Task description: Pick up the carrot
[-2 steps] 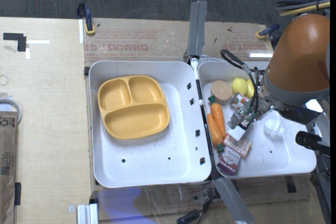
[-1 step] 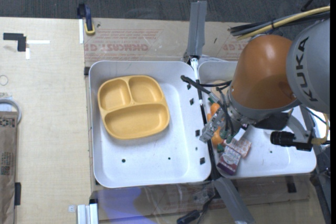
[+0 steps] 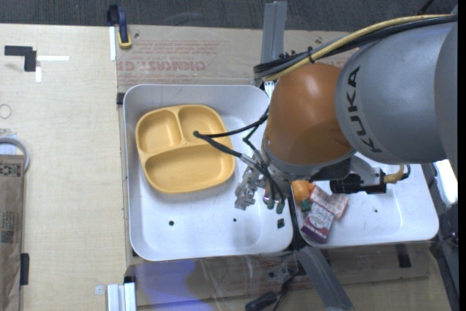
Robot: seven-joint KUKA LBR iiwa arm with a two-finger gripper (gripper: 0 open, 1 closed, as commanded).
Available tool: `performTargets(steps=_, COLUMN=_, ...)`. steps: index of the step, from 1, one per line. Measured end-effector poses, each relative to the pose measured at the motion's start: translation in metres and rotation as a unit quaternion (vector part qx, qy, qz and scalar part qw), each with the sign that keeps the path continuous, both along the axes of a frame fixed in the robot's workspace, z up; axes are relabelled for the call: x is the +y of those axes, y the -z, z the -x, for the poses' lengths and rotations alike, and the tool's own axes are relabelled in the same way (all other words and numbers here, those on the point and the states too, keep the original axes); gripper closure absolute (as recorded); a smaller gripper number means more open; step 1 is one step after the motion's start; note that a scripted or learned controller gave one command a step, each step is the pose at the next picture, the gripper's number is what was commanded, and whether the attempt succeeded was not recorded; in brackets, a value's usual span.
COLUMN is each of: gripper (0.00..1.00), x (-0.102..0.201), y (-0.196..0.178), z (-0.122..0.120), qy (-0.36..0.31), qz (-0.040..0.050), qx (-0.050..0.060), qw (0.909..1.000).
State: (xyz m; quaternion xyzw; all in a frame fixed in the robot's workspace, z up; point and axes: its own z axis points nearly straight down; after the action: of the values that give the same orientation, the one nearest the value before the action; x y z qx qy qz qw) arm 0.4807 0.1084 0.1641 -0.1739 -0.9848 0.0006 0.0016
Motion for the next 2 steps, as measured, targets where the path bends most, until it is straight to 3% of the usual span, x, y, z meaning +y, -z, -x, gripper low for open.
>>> performTargets(steps=1, gripper=1.0, x=-0.001, y=-0.008, z=-0.001, qy=0.003, qz=-0.0001, qx=0.0, qw=1.0)
performTargets(steps=2, gripper=1.0, x=-0.037, y=-0.027, z=-0.093, qy=0.075, qz=0.0004, qx=-0.002, qw=0.9972)
